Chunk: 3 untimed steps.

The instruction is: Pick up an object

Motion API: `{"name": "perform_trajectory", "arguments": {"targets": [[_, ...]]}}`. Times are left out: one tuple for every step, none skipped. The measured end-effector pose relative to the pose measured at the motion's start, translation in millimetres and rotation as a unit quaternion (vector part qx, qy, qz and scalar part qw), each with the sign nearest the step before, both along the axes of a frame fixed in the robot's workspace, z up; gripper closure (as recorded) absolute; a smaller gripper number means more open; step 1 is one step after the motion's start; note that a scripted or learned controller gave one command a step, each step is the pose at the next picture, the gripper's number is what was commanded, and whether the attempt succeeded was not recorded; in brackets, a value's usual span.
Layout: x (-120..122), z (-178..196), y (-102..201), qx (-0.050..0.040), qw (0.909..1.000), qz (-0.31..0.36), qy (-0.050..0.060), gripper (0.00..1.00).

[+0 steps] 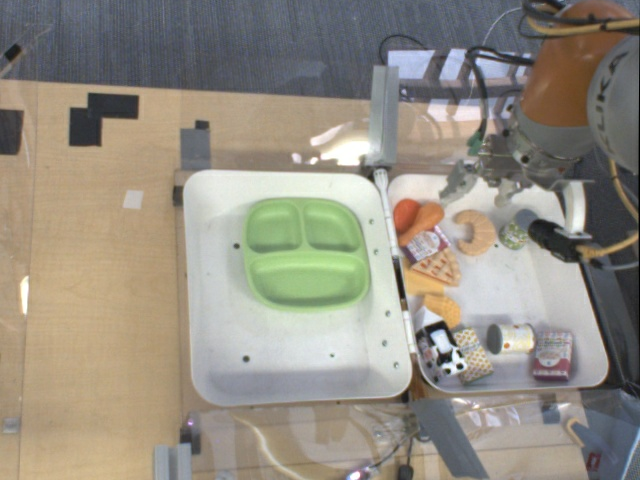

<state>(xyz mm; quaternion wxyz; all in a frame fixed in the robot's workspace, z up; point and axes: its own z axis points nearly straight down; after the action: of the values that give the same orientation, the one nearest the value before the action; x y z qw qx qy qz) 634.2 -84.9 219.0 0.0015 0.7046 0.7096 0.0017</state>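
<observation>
The right bin (580, 298) holds several toy food items. A tan curved pastry (476, 232) lies near its back, with an orange and red piece (415, 214) to its left. My gripper (481, 188) hangs over the back of this bin, just above and behind the pastry. Its fingers (457, 182) are spread open and nothing is between them. A small green and white item (515, 235) sits just right of the pastry.
The left bin (215, 348) bears a green divided plate (304, 252). In the right bin's left and front lie a waffle piece (438, 266), a yellow wedge (425, 284), a black and white item (437, 349), a small can (512, 338) and a red can (552, 355).
</observation>
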Motion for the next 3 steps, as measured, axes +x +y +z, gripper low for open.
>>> {"name": "perform_trajectory", "arguments": {"targets": [[-4,75,49,0.0004,0.9995,-0.03,-0.001,0.0],[-13,-25,23,0.0,0.9978,-0.066,0.002,0.0],[-18,-91,-7,0.0,0.9995,-0.033,0.001,0.0]]}}
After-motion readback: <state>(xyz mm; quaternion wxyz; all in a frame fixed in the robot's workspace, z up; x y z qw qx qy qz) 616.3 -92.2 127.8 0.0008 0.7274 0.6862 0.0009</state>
